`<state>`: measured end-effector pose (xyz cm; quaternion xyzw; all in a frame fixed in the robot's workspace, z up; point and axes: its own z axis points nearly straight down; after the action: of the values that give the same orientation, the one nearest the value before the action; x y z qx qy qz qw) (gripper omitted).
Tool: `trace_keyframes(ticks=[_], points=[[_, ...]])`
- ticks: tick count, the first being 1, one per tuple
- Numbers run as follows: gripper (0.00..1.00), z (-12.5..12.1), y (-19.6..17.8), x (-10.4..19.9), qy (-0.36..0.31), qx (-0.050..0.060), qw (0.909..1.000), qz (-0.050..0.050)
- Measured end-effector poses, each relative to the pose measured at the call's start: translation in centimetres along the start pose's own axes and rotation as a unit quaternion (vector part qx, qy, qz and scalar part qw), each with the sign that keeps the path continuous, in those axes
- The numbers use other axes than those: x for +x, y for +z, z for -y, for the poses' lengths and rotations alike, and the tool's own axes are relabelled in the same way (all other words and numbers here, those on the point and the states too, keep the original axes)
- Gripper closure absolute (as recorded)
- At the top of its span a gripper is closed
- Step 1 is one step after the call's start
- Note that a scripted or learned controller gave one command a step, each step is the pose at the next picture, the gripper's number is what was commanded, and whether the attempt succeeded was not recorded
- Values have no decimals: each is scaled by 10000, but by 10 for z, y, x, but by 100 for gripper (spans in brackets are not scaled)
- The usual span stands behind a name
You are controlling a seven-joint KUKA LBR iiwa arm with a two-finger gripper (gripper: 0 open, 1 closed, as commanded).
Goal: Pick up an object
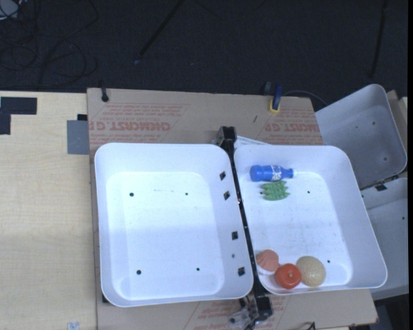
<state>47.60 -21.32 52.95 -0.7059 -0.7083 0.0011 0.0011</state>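
**Five small things in the right bin, claw state unknown**

Two shallow white bins side by side on a printed cardboard sheet (158, 119), itself lying on the pale wooden counter (34, 205). Left bin (165, 232) at 9 o'clock of the scene, right bin (310, 225) at 3 o'clock, their inner rims touching along a line of small black clips (227, 195).

All candidates for picking lying in the right bin, in two groups well apart:

- Toward 12 o'clock of that bin: a blue bottle (270, 173) with a white cap, lying on its side, cap pointing to 3 o'clock. Just beside it at 6 o'clock, a small green object (275, 191), kind unclear.
- Toward 7 o'clock of that bin, pressed into the near corner: a pale pink piece (267, 259), a red-orange round fruit (288, 276) and a cream ball (310, 271). Red-orange fruit in the middle, touching both neighbours; pink piece at its 10 o'clock, cream ball at its 2 o'clock.

Open or clenched state of the claw: cannot tell. Position of the objects relative to the claw: likewise impossible to judge.

Beyond the right bin, at 2 o'clock, a tilted white panel (361, 133). At 12 o'clock on the cardboard's far edge, a small yellow and blue clamp (275, 100).
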Motion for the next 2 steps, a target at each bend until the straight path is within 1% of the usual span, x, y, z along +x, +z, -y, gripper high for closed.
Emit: trace_keyframes(ticks=[2], points=[[0,0,-8,0,-19,-10,10000,1]])
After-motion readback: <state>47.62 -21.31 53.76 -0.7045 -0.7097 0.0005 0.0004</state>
